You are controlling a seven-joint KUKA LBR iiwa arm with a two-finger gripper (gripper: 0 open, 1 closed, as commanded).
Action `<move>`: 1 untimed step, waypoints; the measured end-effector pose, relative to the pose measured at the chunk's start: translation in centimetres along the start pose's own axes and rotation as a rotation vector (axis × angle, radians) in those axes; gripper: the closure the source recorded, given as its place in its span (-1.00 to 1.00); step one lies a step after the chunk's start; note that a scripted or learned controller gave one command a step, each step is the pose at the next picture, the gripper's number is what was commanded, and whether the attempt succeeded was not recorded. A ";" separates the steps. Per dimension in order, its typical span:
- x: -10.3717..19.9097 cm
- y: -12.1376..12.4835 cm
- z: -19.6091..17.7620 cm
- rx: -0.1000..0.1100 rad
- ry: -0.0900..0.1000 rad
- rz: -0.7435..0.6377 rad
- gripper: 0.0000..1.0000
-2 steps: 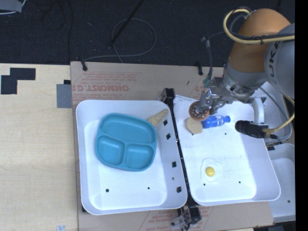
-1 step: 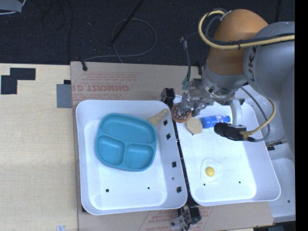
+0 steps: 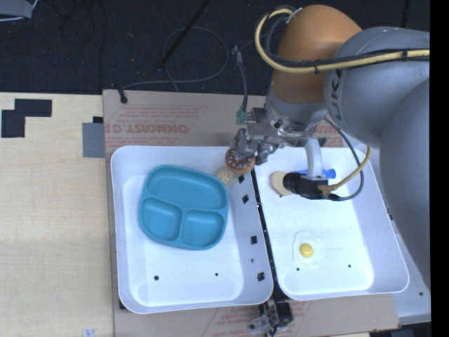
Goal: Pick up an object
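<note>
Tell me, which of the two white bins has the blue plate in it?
The bin on the view's left. The blue divided plate lies in it, while the other bin holds a small fried-egg toy and no plate.

A blue three-compartment plate [image 3: 184,207] lies flat in the left white bin [image 3: 182,279], below and left of the tool [image 3: 245,153], with its upper right corner nearest it. A toy fried egg [image 3: 306,249] sits in the right white bin [image 3: 351,237], well below the tool and to its right. A pale flat piece [image 3: 278,182] lies just right of the tool, partly hidden. Both bins rest on printed cardboard [image 3: 175,121] over a pale wooden tabletop [image 3: 49,223] that spreads far to the tool's left
</note>
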State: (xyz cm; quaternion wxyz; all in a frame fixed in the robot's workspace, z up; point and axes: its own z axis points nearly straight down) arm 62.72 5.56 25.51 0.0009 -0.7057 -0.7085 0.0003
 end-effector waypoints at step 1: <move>5.0 0.4 2.1 0.004 0.000 0.000 1.00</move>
